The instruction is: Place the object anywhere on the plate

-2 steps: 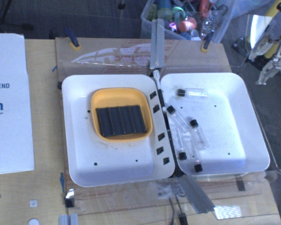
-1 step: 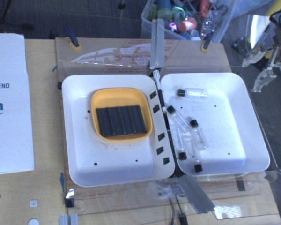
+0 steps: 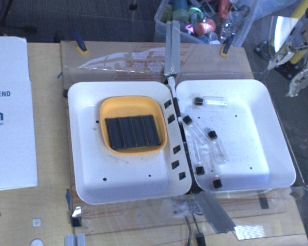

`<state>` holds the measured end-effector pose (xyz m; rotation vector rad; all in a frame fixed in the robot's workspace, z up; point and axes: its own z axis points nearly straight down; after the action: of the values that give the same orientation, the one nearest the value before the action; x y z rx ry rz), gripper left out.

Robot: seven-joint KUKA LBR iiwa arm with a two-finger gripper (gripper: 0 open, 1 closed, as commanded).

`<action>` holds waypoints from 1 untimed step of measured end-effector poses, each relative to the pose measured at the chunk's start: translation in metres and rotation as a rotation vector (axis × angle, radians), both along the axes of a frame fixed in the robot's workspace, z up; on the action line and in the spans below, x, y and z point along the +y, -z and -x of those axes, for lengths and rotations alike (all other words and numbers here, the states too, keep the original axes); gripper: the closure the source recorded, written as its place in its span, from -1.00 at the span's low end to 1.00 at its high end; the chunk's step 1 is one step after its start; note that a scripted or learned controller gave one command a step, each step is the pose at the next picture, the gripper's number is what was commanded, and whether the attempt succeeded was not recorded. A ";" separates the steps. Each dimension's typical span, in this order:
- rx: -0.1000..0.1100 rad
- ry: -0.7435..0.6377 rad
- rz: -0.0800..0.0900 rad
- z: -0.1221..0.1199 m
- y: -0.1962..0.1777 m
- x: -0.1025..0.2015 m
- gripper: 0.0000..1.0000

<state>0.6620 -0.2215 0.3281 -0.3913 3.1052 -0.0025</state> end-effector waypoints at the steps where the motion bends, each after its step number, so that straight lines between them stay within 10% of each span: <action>1: 0.006 -0.324 0.000 -0.006 0.022 0.000 -1.00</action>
<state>0.6682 -0.2210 0.3061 -0.8881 3.0076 0.0021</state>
